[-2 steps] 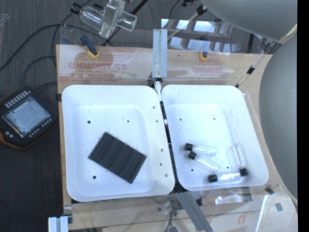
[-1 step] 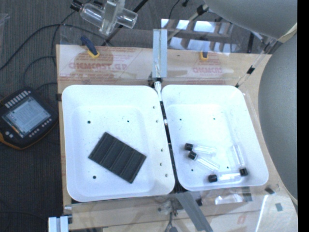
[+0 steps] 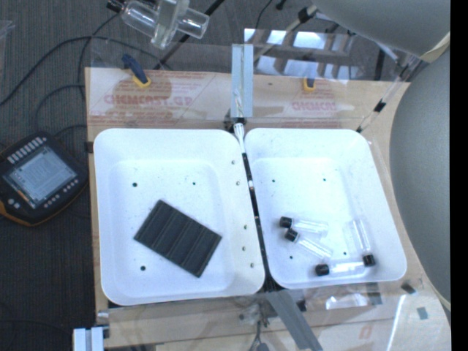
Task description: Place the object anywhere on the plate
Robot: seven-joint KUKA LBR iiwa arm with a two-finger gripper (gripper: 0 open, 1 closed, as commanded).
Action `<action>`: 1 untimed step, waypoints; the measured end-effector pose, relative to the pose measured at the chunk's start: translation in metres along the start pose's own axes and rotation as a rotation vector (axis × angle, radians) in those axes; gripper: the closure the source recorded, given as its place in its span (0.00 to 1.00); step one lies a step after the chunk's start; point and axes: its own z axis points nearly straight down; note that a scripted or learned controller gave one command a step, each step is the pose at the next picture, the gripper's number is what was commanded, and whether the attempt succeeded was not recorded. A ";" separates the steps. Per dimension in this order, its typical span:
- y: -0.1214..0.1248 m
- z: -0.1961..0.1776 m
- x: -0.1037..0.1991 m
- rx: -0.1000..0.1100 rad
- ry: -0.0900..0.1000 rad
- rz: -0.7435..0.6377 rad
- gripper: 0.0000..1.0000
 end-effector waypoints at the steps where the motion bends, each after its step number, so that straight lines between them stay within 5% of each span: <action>1: 0.001 -0.008 -0.001 0.001 -0.001 0.001 1.00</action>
